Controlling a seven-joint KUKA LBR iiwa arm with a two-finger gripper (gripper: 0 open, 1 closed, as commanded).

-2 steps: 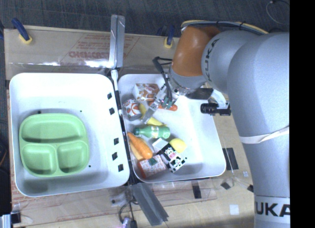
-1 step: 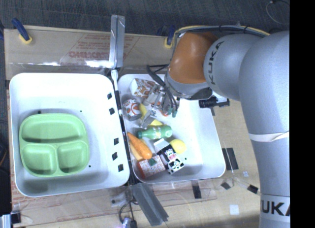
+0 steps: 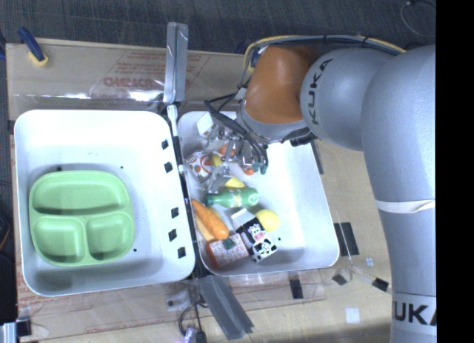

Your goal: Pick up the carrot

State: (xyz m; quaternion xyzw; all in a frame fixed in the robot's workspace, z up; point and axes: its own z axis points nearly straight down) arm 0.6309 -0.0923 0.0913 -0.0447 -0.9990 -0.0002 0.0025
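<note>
Carrot (image 3: 209,220) lies against the right bin's (image 3: 315,186) left wall, below claw (image 3: 231,152).

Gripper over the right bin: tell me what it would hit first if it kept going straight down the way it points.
Probably the small yellow piece and green bottle just under the gripper, not the orange carrot, which lies further along by the bin's left wall. Depth is hard to judge here.

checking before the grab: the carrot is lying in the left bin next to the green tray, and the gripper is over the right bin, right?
Not quite. The camera view shows the carrot in the right bin, by its left wall below the green bottle. The green tray sits alone in the left bin. The rest holds: the gripper is over the right bin.
</note>
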